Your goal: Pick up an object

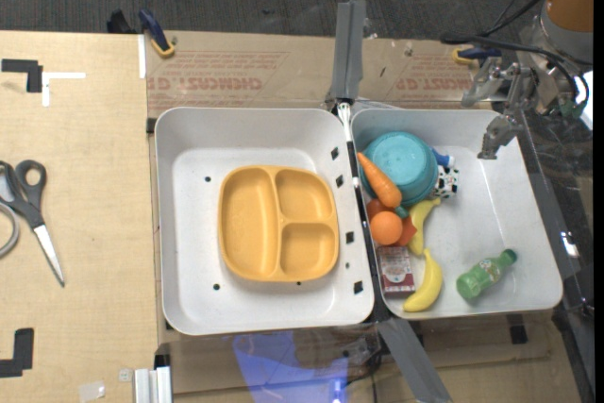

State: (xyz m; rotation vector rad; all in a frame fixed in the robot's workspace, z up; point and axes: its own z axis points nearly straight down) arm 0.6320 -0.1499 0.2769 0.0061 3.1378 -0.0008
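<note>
Nearest me, a banana (426, 282) and green bottle (485, 276) hug the right bin's (528, 203) 6 o'clock rim; I see bare floor toward 3 o'clock. Up at 1 o'clock the hand (494, 139) hangs over the rim, grip unreadable

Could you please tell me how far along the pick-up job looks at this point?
Nothing looks picked yet. The claw hangs over the right bin's far corner with nothing between its fingers. The bottle, banana, orange, carrot and blue bowl lie in that bin. Choosing, grasping and lifting remain.
</note>
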